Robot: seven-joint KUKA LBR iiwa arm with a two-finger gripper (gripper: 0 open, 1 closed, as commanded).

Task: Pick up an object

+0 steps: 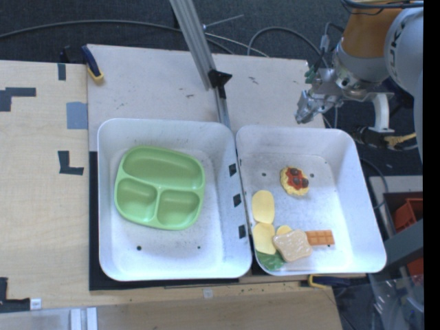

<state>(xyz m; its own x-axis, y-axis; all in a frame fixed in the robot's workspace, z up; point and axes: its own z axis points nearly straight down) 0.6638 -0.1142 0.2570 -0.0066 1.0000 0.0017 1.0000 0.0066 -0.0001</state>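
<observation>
Lying in the left bin (106,184), a green plate (160,187) sits upright. Toy food clusters in the right bin (350,184): two yellow slices (263,206), a toast (293,245), a wafer (320,238) near, and a small pizza (295,181) farther back. The gripper (307,110) hangs beyond the bin's far rim, holding nothing; its finger spread cannot be told.

Green divided plate (160,188) in left white bin (110,253); right bin (357,177) beside it, touching. Metal rail (194,33) slanting from top centre. Blue-yellow clamp (92,64) upper left.
</observation>
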